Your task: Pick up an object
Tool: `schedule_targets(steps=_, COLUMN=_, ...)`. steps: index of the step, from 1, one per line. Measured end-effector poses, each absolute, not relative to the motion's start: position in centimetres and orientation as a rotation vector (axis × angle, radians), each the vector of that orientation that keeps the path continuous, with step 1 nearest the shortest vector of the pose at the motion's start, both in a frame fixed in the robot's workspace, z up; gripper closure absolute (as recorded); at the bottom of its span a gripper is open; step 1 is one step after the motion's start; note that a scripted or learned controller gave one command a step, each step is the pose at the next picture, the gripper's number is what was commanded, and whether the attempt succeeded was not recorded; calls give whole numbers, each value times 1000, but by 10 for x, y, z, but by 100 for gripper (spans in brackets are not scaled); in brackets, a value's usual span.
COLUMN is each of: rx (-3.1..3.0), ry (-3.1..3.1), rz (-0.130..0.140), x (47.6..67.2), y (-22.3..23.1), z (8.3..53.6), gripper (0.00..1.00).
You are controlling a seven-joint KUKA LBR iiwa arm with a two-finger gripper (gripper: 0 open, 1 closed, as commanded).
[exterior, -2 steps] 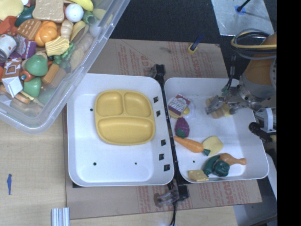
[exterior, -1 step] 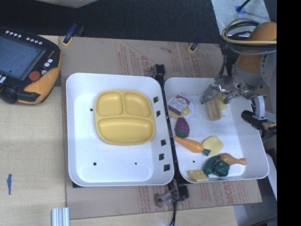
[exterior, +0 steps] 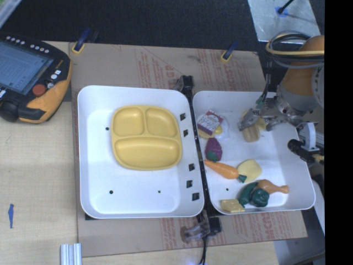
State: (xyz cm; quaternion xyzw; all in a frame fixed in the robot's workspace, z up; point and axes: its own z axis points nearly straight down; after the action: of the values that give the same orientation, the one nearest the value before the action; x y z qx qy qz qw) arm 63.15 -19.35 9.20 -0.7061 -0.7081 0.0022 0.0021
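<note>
Under the hand (exterior: pixel 252 127), upper part of right bin (exterior: pixel 298 200): small tan block (exterior: pixel 251 134). Looks light, stiff; take it across its flat sides. Hand's opening: cannot tell. Carrot (exterior: pixel 222 169), purple piece (exterior: pixel 213 148) lie nearby.

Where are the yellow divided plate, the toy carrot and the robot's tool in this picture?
yellow divided plate (exterior: pixel 146 137): camera view, on the ridge between its compartments, in the left bin.
toy carrot (exterior: pixel 220 169): camera view, on its orange body, in the right bin.
tool (exterior: pixel 255 127): camera view, at its fingertips, over the right bin's far part.
</note>
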Motion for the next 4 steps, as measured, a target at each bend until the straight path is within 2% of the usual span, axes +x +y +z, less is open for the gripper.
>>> schedule_targets(steps=1, rx=-2216, ry=-2229, rz=0, x=658, y=-212, z=93, gripper=0)
schedule_targets(steps=2, rx=-2207, ry=-2227, rz=6, x=619, y=-167, z=92, gripper=0)
schedule_targets(steps=3, rx=-2214, ry=-2231, rz=1, x=637, y=-179, z=93, gripper=0)
schedule_targets(steps=4, rx=-2211, ry=-2228, rz=5, x=634, y=-174, z=92, gripper=0)
